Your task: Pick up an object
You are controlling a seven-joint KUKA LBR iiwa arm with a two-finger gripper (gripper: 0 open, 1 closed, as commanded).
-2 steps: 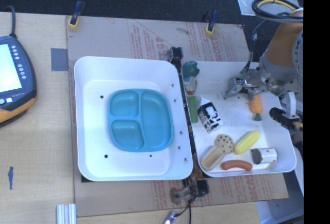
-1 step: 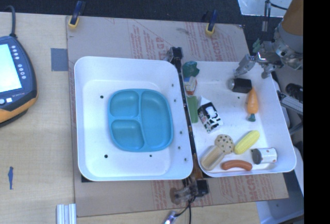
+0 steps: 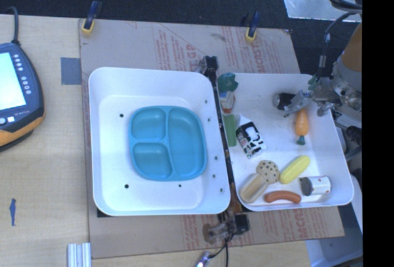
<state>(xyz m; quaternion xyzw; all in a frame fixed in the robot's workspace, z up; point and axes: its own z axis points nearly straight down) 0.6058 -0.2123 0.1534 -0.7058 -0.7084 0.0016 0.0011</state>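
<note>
Claw poised over toy carrot in right bin

Claw (image 3: 311,98) is seen at the far right of the right bin (image 3: 341,155), with the toy carrot (image 3: 301,123) lying just on its near side, almost beneath it. The carrot's long axis runs far to near, green tip nearest. Whether the claw is open or closed cannot be told, and nothing is seen gripped in it. A short drop, with the fingers set across that axis, is judged the likely next move.

Counted in the right bin: one carrot, one corn cob (image 3: 294,169), one sausage (image 3: 282,197), one cookie (image 3: 266,169), one black-and-white block (image 3: 249,138); several other small items are left unnamed. In the left bin (image 3: 104,136) one blue divided plate (image 3: 167,143) is seen.
</note>
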